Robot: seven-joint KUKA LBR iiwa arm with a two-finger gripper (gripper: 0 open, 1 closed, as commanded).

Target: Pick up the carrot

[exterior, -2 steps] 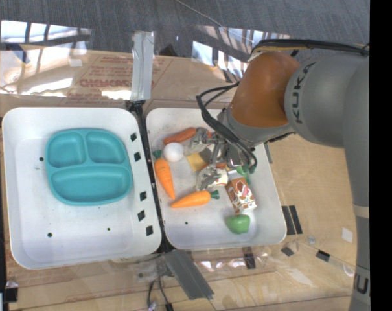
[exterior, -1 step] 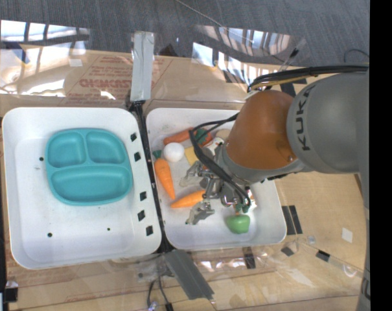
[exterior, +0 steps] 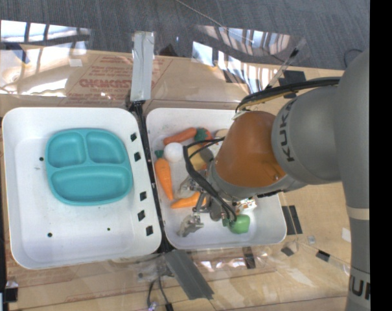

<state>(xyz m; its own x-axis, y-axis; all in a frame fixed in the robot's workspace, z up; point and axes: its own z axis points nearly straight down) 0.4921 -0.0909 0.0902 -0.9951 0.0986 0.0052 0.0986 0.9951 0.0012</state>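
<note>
Near edge of the right bin [exterior: 273, 235]: gripper [exterior: 194, 224] sits low over the bin floor, at about 6 o'clock in that bin; whether it is spread or pressed together I cannot tell, as the tips are small and tangled with cabling, and nothing is visibly between them. A green item [exterior: 239, 223] lies just at its 3 o'clock. Further in, the carrot [exterior: 164, 177] lies against the bin's left wall, at roughly 11 o'clock from the gripper, near but apart from it. Its long axis runs about 12-to-6, slightly tilted. A smaller orange piece [exterior: 184, 202] lies between carrot and gripper. Beyond, a white ball [exterior: 174, 151] touches the carrot's far end; another orange vegetable [exterior: 181, 136] lies at the far wall. Left bin [exterior: 17, 193] holds a teal divided plate [exterior: 89, 167]. Judgement: next move needs a shift toward 11 o'clock.
</note>
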